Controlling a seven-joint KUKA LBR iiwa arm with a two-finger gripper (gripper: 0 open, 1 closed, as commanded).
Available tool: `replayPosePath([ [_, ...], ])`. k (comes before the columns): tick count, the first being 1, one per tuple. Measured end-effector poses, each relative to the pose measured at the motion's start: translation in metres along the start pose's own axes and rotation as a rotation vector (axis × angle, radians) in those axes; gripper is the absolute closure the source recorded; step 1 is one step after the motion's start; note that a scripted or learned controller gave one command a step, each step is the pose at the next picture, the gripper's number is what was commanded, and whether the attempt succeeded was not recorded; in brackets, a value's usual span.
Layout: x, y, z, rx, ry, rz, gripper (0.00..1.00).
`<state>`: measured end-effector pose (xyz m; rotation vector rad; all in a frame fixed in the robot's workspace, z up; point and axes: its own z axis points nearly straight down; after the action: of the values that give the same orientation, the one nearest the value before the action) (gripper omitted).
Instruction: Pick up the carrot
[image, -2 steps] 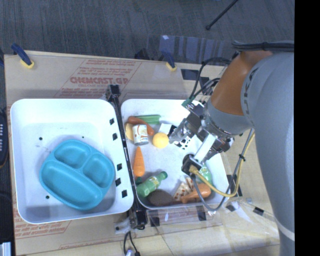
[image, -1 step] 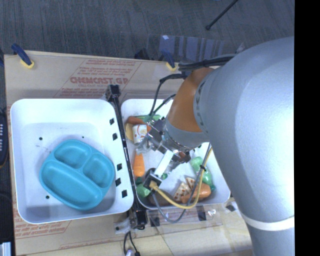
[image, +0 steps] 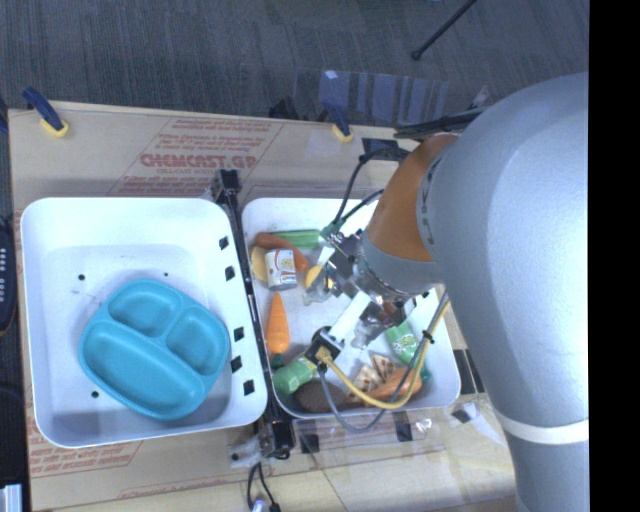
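Grey arm (image: 520, 230) overhead, carrot (image: 277, 327) orange, tapered, lying lengthwise, bin's (image: 262, 215) left wall

Fixed overhead camera, slanted down, both bins (image: 60, 300) framed.

Red print "CHEMCAST GP" on the brown protective paper (image: 200, 150) covering the bench, just behind the left white bin (image: 40, 300), smaller red lines around it too blurred to read, label on a small can (image: 283, 268) in the right bin illegible
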<state>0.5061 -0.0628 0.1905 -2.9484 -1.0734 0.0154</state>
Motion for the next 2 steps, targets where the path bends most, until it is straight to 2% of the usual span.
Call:
replayPosePath([
  [1, 0.0258, -0.026, 0.0005, 0.004, 0.002, -0.02, 0.0],
  [2, 0.0255, -0.0257, 0.0004, 0.004, 0.002, -0.02, 0.0],
])
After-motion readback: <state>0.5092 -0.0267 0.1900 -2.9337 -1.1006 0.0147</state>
